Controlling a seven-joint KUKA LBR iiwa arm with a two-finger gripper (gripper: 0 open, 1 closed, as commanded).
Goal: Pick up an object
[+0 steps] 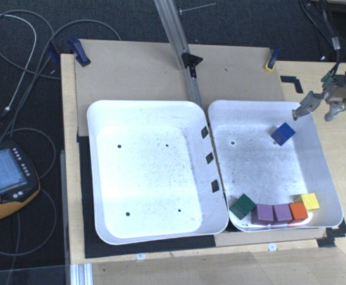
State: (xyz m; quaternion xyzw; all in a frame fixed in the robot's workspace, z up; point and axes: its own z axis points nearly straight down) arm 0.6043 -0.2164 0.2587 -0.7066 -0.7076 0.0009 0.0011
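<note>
Grey two-finger gripper [318,107] at upper right of the right-hand shallow white bin [321,159], over its far right rim, fingers spread wide with nothing between them. Nearest candidate: small blue cube [283,133], alone on the bin floor in the upper right part, near the gripper, lying down-left of it in the camera view, i.e. toward the bin's middle and nearer the camera. Apart from the gripper, not touching. Sits rotated diamond-wise against the bin edges; no real long axis, so finger alignment to a pair of flat faces probably matters more than direction of approach. Other blocks packed along the near rim, well apart from the gripper: green cube [242,206], purple block [264,212], second purple block [282,212], orange block [298,210], yellow cube [310,202], all touching or just beside one another, so harder to get fingers around. Left-hand shallow white bin [101,159] irrelevant. Judgement: short shift down-left plus descent onto the blue cube looks like the cleanest pick; risk of nudging it on a skewed closure.
</note>
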